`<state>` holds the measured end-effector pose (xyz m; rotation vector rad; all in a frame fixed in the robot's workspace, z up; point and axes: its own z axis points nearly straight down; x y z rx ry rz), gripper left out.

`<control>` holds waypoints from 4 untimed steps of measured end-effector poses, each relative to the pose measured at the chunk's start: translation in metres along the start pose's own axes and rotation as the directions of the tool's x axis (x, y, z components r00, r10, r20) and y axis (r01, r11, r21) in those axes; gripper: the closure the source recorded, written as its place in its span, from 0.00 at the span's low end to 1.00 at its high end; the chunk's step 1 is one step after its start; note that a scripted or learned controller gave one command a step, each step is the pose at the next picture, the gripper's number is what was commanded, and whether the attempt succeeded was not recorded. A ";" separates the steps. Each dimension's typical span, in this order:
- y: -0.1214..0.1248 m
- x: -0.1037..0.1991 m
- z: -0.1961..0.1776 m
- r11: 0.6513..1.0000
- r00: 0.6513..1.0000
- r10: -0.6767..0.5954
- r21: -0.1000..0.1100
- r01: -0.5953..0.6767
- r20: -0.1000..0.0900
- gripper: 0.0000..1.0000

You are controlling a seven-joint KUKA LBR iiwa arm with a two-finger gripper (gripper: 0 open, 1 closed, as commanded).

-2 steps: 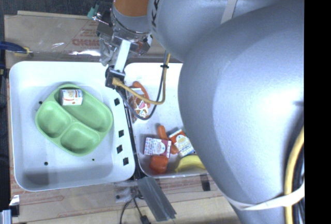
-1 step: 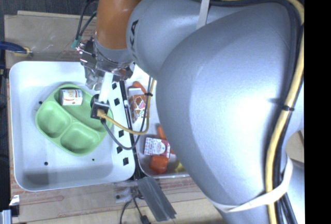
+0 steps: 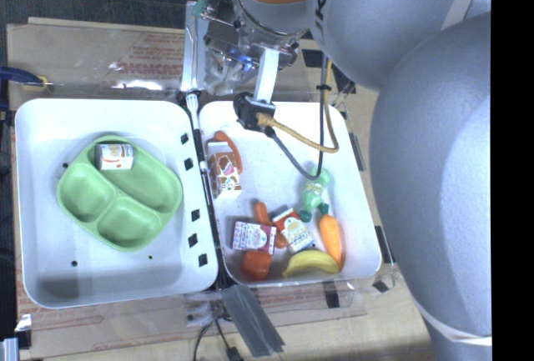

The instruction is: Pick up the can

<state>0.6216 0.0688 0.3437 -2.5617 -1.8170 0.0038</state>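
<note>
Starting at the gripper [image 3: 221, 59], its position is read as above the far rim of the bench, over the divider where the two bins meet. Whether it is apart or together cannot be told, since the wrist hardware hides its tip. Nothing is seen held in it.

The can [image 3: 114, 156] is located in the left bin [image 3: 33, 184], in the far compartment of the green divided plate [image 3: 125, 226]. It is well apart from the gripper, nearer the camera and to the left. It is a small can with a white and red label. Whether it stands upright or leans cannot be told with certainty.

The can is judged to be stiff and light to moderate in weight. Its curved wall is likely smooth and slippery, so a shallow grip may let it roll or squirt out. A hold across the middle of the body, on opposite sides of the wall, is recommended. The raised rib of the plate beside the can is to be allowed for on descent.

The right bin [image 3: 359, 184] holds a carton [image 3: 224, 170], two smaller cartons [image 3: 253, 236], a green bottle [image 3: 315, 194], a carrot [image 3: 331, 236] and a banana [image 3: 310, 263]. These are not part of the task and are not to be approached.
</note>
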 end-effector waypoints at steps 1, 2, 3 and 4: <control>-0.016 0.073 0.083 0.992 0.992 -0.128 0.004 0.128 0.002 1.00; -0.017 0.152 0.083 0.995 0.995 -0.100 0.001 0.100 0.001 1.00; -0.004 0.070 -0.018 0.869 0.869 -0.494 -0.001 0.494 0.001 1.00; -0.018 0.105 0.069 0.854 0.854 -0.520 0.005 0.520 0.002 1.00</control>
